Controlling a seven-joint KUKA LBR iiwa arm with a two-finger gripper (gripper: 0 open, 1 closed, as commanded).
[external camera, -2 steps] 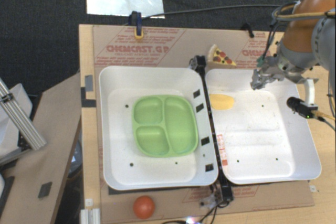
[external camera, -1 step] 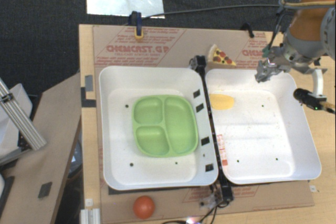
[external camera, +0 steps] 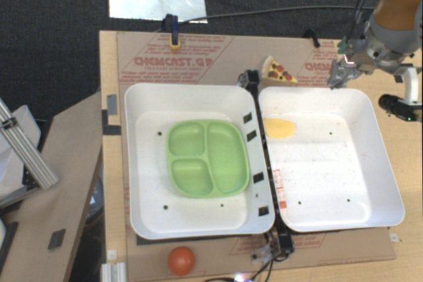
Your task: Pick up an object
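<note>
Above the far right corner of the right bin (external camera: 386, 162), the gripper (external camera: 339, 76) hangs with nothing in it that I can see.

And here we are, early on by the look of it: the grey-and-orange arm (external camera: 391, 3) comes in from the right, its gripper poised over the bin's far rim, and whether it is spread or closed is too small and dark to tell. The likeliest target, a flat yellow piece (external camera: 279, 128), lies inside that bin near its far left corner, well apart from the gripper. A pizza-slice toy (external camera: 278, 70) sits just beyond the bin's far rim, on the board. To the bin's left, the other bin (external camera: 142, 142) holds a green divided tray (external camera: 207, 157); an orange ball (external camera: 181, 260) rests outside, beyond the near left corner. Nothing lifted yet: reach, descent and grasp all remain.
</note>
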